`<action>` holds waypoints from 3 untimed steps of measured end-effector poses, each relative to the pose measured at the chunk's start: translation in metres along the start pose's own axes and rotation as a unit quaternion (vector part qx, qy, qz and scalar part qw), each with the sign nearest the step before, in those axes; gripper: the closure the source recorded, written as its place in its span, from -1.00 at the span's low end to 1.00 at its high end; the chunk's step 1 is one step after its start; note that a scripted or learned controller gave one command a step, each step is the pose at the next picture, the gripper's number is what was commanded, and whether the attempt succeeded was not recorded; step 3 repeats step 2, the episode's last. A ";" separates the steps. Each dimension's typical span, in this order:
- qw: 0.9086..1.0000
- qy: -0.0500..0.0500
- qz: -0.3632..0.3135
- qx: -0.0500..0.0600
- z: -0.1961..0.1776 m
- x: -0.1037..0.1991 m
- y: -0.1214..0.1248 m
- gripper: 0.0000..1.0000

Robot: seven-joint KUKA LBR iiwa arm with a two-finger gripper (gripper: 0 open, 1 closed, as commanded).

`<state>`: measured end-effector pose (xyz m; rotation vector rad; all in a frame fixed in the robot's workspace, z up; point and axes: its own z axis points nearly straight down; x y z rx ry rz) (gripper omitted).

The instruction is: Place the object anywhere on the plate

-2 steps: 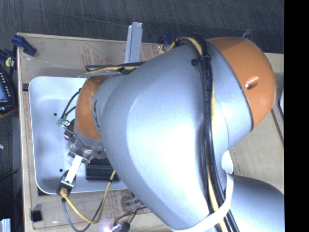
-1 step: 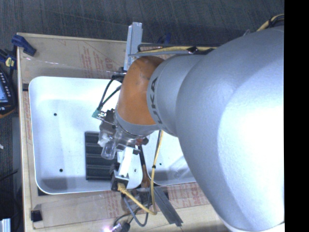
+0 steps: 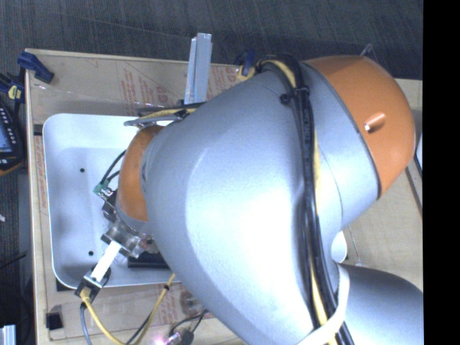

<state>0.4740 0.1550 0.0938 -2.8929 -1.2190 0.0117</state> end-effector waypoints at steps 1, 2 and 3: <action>0.976 0.002 0.218 0.001 -0.097 -0.048 0.048 1.00; 0.994 0.003 0.114 -0.002 -0.167 0.037 -0.020 1.00; 0.994 0.003 0.114 -0.002 -0.167 0.037 -0.020 1.00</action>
